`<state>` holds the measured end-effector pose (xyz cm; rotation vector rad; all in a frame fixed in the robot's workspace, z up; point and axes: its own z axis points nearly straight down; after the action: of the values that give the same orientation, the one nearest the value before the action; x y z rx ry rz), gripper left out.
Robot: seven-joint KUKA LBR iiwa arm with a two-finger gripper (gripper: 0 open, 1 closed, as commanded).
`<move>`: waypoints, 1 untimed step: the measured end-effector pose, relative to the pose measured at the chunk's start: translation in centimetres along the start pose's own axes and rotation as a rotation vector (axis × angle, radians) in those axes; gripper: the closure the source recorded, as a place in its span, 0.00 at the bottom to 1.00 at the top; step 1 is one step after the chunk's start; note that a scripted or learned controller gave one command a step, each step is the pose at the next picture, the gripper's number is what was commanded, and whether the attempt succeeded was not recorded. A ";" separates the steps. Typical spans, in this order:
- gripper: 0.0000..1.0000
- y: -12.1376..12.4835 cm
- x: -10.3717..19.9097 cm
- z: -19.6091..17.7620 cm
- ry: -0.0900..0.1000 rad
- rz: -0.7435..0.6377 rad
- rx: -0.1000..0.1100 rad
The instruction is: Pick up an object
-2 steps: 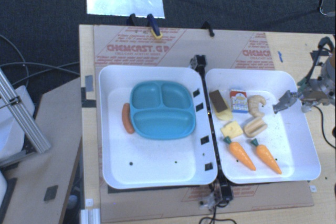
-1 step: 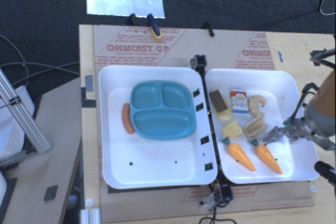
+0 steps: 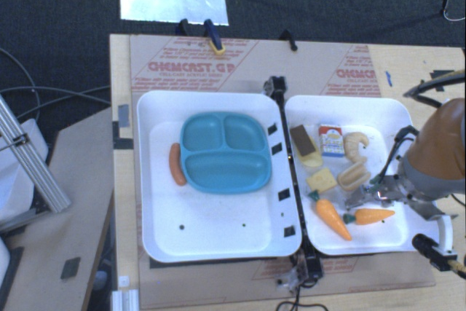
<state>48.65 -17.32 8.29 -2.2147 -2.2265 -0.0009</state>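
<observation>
The right bin (image 3: pixel 393 110) holds the toy food: two carrots (image 3: pixel 332 219) and (image 3: pixel 373 215) near its front, a cheese cube (image 3: pixel 321 180), a bread piece (image 3: pixel 352 175), a croissant (image 3: pixel 356 145), a small red and white box (image 3: pixel 331 140) and a brown block (image 3: pixel 303 140). The gripper (image 3: pixel 380 193) hangs low over that bin, just above the right carrot and beside the bread; whether it is wide or narrow cannot be told. In the left bin (image 3: pixel 218 247) a blue divided plate (image 3: pixel 226 154) lies with a sausage (image 3: pixel 175 164) just to its left.
</observation>
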 end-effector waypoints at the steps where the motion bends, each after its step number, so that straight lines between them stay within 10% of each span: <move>1: 0.00 8.5 5.6 -0.3 0.000 -0.007 -0.009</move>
<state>57.13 -11.64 8.56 -2.2115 -2.2391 -0.0114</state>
